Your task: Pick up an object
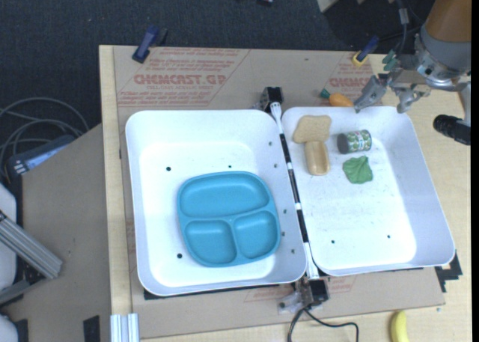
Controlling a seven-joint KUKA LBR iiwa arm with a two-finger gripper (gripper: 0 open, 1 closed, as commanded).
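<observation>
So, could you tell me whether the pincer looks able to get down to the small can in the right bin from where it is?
Probably yes: the pincer, open, hovers over the bin's far edge, and the small can lies uncovered, apart from the green leaf.

Right white bin (pixel 419 206), far half: four candidate objects. A tan bread-slice-shaped piece (pixel 312 128) lies flat near the far left corner. A tan elongated roll-shaped piece (pixel 317 158) lies just in front of it, touching or nearly so. A small grey-and-green can (pixel 354 141) lies on its side to their right. A green leaf-shaped piece (pixel 358 170) lies flat just in front of the can.
</observation>
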